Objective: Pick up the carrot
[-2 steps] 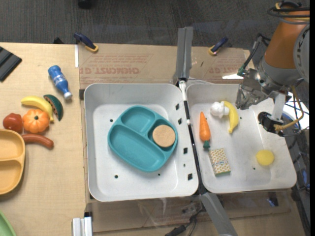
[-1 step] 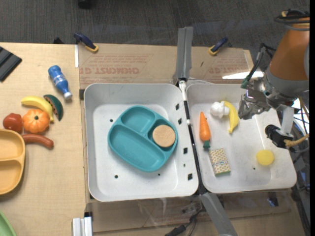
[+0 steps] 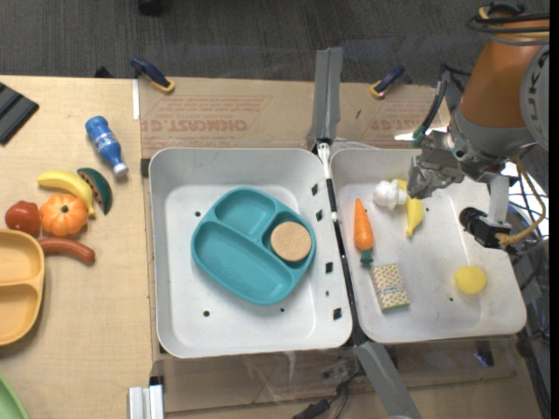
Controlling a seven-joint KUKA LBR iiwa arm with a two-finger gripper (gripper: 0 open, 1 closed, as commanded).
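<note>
The carrot (image 3: 362,227), orange with a green tip, lies near the left wall of the right bin (image 3: 489,321), pointing toward the bench's far side. My gripper (image 3: 421,184) hangs over the back of that bin, to the carrot's right and apart from it. It stands right above a small white object (image 3: 387,194) and a yellow banana (image 3: 413,216). Nothing shows between the fingers.
The right bin also holds a tan cracker-like block (image 3: 389,286) and a yellow lemon (image 3: 470,279). In the left bin (image 3: 175,321) sits a teal divided plate (image 3: 236,251) with a round cookie (image 3: 290,241). Toy fruit, a blue bottle (image 3: 106,146) and an orange tray (image 3: 13,295) lie left of the bins.
</note>
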